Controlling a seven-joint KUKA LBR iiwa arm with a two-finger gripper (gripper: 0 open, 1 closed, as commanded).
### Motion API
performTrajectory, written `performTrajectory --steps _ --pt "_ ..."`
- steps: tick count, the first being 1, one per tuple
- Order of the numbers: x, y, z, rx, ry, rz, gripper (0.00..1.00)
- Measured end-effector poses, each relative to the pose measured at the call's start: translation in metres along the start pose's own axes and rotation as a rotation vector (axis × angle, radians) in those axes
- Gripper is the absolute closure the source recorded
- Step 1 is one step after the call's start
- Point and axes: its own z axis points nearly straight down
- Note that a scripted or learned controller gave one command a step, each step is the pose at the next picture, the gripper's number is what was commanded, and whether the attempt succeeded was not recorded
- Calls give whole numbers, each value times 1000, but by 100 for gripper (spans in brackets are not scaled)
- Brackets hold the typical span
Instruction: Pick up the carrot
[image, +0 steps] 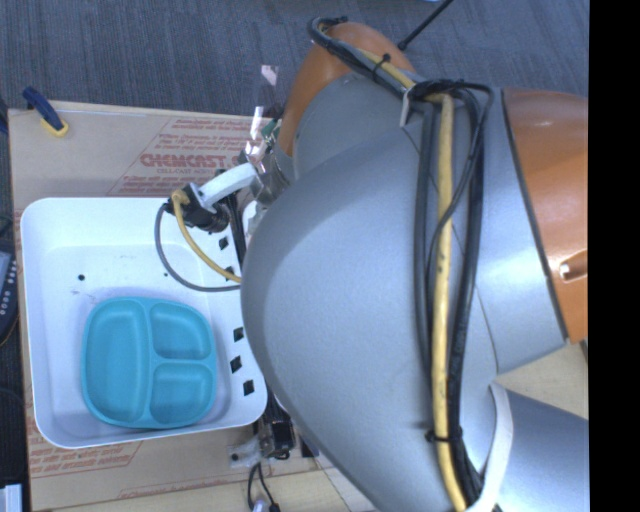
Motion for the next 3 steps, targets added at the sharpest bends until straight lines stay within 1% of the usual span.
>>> performTrajectory --steps 1,2,3 --pt "-29 45 55 1 -2 -42 0" --pt "-115 4 19 3 3 -33 0" --pt "-54 11 57 2 1 -20 0"
